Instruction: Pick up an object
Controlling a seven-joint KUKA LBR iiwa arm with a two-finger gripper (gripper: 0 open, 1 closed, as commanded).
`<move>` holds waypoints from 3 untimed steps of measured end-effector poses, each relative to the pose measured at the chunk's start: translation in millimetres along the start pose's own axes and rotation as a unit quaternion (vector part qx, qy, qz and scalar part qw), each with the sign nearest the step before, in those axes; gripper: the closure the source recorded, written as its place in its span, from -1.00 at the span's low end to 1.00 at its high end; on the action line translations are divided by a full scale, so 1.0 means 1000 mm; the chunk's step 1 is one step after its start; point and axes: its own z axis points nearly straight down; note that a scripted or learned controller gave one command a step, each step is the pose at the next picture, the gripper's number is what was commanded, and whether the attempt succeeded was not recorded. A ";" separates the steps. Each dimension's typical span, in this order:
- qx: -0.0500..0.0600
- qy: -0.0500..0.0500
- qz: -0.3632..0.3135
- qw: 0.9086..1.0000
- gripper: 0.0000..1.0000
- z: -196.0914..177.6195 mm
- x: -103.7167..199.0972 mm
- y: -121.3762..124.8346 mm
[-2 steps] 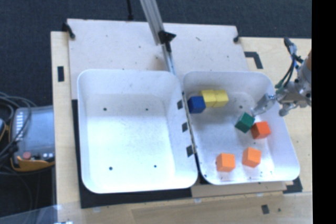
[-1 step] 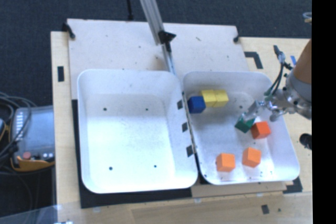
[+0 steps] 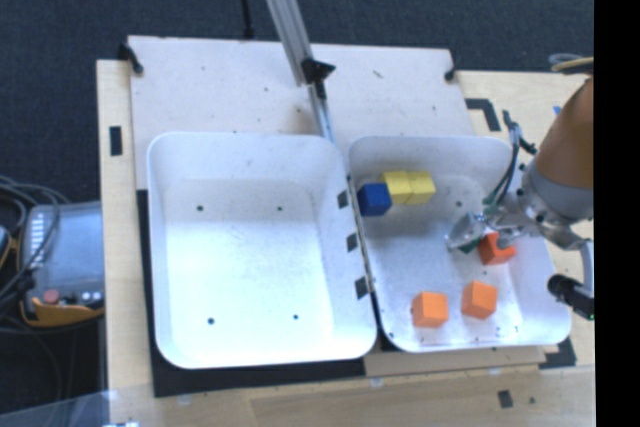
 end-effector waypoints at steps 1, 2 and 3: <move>-0.005 -0.001 0.003 1.000 1.00 -0.014 -0.002 0.002; -0.006 -0.002 -0.002 1.000 1.00 -0.078 -0.008 0.005; -0.003 -0.001 -0.003 1.000 1.00 -0.075 -0.009 0.006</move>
